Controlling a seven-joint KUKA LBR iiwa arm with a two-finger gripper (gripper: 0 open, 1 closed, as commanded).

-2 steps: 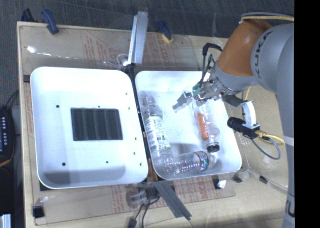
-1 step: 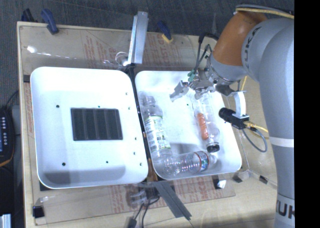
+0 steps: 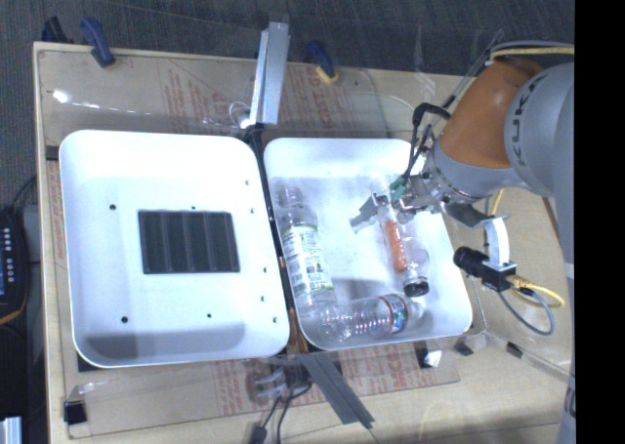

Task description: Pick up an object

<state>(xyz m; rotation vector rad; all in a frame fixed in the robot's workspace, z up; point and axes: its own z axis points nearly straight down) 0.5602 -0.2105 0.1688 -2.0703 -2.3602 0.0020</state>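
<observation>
clear plastic bottles lie flat in right bin, gripper low beside orange tube, likely lining up a pick, grip state cannot tell, nothing visibly held.

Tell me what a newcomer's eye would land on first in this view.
The grey arm with its orange band reaching in from the right, its gripper low over the right bin. Beneath it lie two clear plastic bottles and a small orange-filled bottle. The left bin shows a dark ribbed rectangle.
</observation>
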